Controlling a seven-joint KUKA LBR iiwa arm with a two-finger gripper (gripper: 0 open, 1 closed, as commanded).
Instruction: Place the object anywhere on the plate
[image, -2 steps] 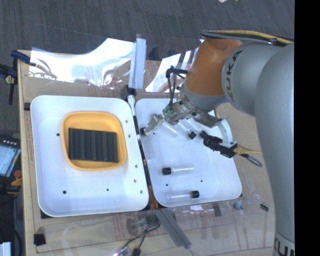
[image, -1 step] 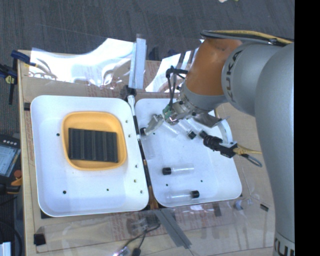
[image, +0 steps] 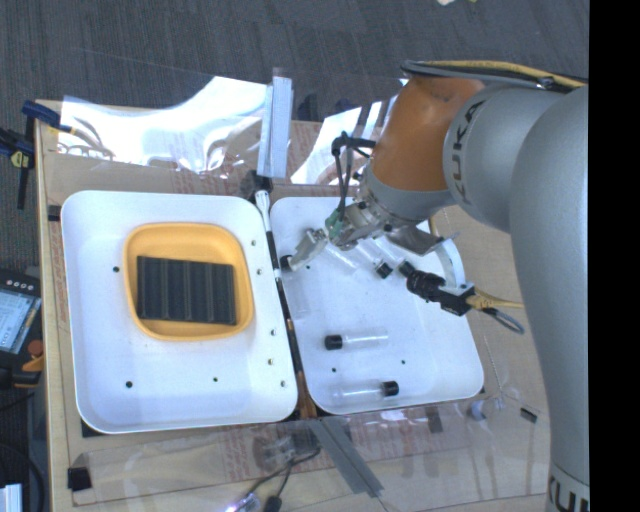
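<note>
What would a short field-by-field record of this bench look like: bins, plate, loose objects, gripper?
left bin: white, holds the plate
plate: yellow, with a dark ribbed insert
right bin: white, holds two clear tubes with black caps
upper tube: lying flat, mid-bin
lower tube: lying flat, near the front wall
gripper: low over the right bin's back left part
task state: no tube on the plate

Plastic, glass-clear tubes and brushed grey metal

Both white bins (image: 90, 390) are looking like smooth, faintly glossy plastic; the yellow plate (image: 185, 245) is showing a matt rim around a dark ribbed insert. Two clear tubes (image: 357, 341) with black caps are gleaming, possibly plastic. The arm (image: 520, 150) is showing satin grey metal.
</note>
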